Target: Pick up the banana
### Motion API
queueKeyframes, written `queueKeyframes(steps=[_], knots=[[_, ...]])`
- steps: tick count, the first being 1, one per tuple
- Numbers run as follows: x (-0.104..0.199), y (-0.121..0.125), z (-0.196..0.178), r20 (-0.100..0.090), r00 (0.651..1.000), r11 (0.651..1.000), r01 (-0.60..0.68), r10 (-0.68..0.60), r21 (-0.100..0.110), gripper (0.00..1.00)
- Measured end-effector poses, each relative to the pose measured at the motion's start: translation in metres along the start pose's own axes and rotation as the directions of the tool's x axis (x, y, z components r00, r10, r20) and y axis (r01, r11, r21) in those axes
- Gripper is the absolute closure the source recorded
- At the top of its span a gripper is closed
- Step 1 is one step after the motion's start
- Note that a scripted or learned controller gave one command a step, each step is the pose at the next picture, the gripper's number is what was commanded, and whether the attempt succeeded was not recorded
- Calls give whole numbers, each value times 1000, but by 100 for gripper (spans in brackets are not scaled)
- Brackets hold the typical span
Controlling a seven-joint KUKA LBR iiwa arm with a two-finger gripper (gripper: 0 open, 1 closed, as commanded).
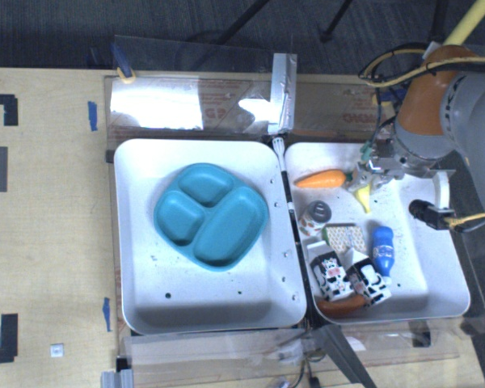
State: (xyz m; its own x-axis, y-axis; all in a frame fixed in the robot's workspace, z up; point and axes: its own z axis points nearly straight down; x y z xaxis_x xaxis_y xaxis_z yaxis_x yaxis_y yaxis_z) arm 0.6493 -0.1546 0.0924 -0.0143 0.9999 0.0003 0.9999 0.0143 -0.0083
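You are looking at 2 white bins: the left bin (pixel 137 217) is carrying a blue divided plate (pixel 211 215), and the right bin (pixel 436 277) is holding the clutter. The arm (pixel 436 103) is reaching in over the right bin's far end, with the gripper (pixel 373 168) hanging just above the banana (pixel 362 197), which is lying right beside the carrot (pixel 321 179). You cannot tell how the jaws are standing. Nearer you are lying 2 cow toys (pixel 349 280) and a blue bottle (pixel 382 248).
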Motion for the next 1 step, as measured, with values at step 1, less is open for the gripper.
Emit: queueKeyframes(steps=[1], knots=[[51, -25, -121, 0, 995, 995, -96, 96, -9, 100]])
